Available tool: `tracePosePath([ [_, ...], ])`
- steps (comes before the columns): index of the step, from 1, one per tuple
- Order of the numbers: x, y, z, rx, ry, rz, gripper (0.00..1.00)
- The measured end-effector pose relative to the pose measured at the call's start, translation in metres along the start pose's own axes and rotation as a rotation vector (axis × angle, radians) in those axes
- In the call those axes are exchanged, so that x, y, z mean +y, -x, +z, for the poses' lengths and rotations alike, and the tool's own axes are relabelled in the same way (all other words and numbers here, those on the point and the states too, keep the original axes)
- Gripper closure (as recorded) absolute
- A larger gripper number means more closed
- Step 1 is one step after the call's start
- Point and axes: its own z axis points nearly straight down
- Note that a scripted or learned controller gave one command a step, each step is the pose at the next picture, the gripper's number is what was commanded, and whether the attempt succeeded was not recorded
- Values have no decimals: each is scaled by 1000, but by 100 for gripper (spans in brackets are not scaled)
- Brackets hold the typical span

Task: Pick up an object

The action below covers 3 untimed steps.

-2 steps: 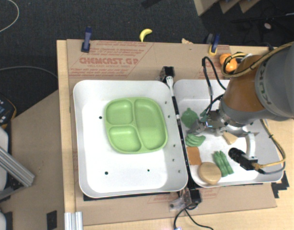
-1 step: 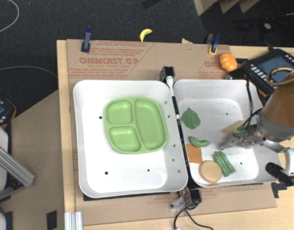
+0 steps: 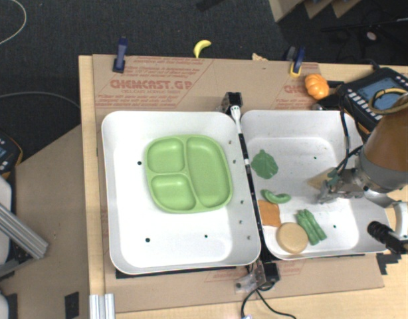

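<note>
On the brown board (image 3: 157,85) under the bins, red writing "CHEMCAST" is read, with smaller lines that cannot be made out. The arm (image 3: 390,151) is cut off at the right edge, and the gripper (image 3: 329,189) is seen low over the right bin (image 3: 304,135), blurred; how far it is open, or whether anything is held, cannot be told. In the left bin (image 3: 124,231) a green divided plate (image 3: 189,173) is placed. In the right bin are found a green leafy piece (image 3: 264,164), a small green curved piece (image 3: 277,197), an orange square (image 3: 268,214), a tan round piece (image 3: 292,237) and green beans (image 3: 311,226), all left of and nearer than the gripper.
</note>
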Motion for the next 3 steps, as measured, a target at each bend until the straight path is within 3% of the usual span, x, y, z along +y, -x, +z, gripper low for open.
tracePosePath([
  [1, -32, -65, 11, 5, -7, -6, 100],
  [2, 9, -116, -96, 1, 13, -11, 100],
  [3, -32, -215, -101, 6, -6, -13, 100],
])
